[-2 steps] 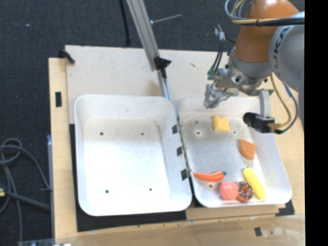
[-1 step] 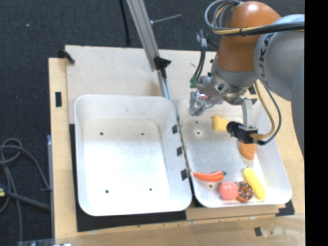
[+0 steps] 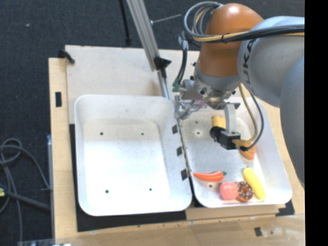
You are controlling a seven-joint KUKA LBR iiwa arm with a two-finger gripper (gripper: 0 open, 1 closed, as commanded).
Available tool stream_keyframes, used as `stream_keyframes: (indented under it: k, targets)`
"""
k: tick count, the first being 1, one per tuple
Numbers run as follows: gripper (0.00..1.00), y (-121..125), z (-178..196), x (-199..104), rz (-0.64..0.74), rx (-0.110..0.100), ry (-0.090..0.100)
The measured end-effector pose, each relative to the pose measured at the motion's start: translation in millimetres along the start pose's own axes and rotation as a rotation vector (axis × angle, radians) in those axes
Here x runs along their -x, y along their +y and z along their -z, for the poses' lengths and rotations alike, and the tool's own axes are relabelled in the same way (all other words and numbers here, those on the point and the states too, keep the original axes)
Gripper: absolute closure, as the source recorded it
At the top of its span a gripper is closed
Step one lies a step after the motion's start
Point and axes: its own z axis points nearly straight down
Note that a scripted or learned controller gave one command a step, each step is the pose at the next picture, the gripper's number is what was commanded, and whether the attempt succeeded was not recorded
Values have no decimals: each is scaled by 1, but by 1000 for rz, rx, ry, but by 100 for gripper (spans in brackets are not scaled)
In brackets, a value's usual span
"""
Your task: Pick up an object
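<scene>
Chili pepper [image 3: 208,176], pink fruit [image 3: 228,190] and yellow fruit [image 3: 253,183] lie at 6 o'clock in the right bin [image 3: 205,148]; the gripper [image 3: 181,110] hovers at its 11 o'clock, and I can't tell how its jaws stand.

The one camera is sitting fixed above the bench [image 3: 59,152], looking down at a slant from moderate range and taking in both white bins whole. The first bin [image 3: 123,152] is lying view-left of the claw [image 3: 182,109], the second bin [image 3: 271,174] view-right of it.
</scene>
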Motion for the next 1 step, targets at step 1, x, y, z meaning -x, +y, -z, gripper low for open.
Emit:
stream_keyframes:
  k: [1]
  targets:
    - [100, -19, -2, -40, -1, -1, -1]
